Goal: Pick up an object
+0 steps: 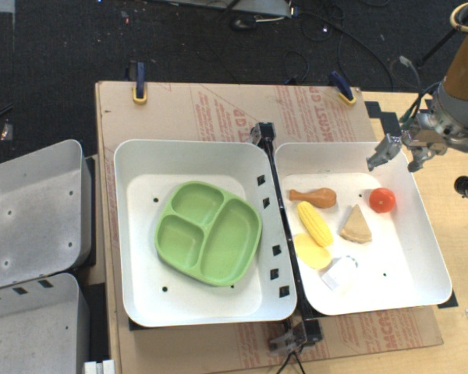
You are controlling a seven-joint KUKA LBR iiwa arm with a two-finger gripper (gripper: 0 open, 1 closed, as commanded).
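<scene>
The right bin (421, 263) holds several toy foods: a drumstick (313, 197), a red tomato (382, 200), a corn cob (314, 223), a tan wedge (357, 226), a yellow disc (310, 252) and a small white piece (339, 272). My gripper (399, 154) hangs over the bin's far right corner, above and behind the tomato. Its two fingers are spread apart with nothing between them.
A green divided plate (209, 232) lies in the left bin (140, 287). A black divider (274, 209) runs between the bins. Clamps (140, 82) hold the board at the back. White panels (31, 209) lie to the left. Cables cross the floor behind.
</scene>
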